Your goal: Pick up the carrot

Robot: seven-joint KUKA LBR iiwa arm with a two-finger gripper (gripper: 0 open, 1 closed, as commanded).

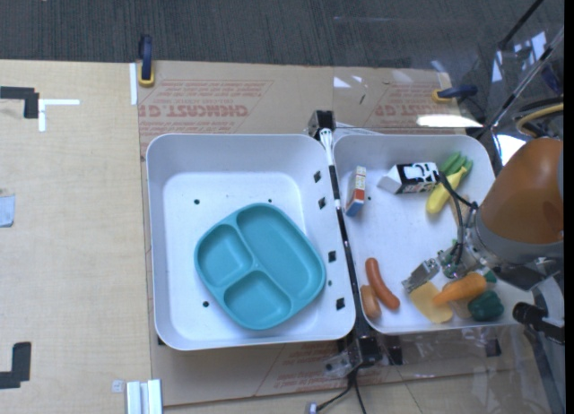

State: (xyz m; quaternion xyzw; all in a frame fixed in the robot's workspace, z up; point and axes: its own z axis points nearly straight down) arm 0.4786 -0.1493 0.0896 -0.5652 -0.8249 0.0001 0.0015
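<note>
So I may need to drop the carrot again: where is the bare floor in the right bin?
Bare: the right bin's middle, between the small carton and the sausages. Crowded: the near right corner, around the carrot and tool.

the arm's jaws [446,266] hang low in the right bin [395,224], just beside the carrot [460,289].

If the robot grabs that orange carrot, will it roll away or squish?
The carrot looks like a smooth toy, so it probably stays stiff rather than squishing. Its rounded, tapered shape could let it slip or roll sideways if nudged. It lies close against the yellow piece and the green piece, which may stop it rolling far.
</note>
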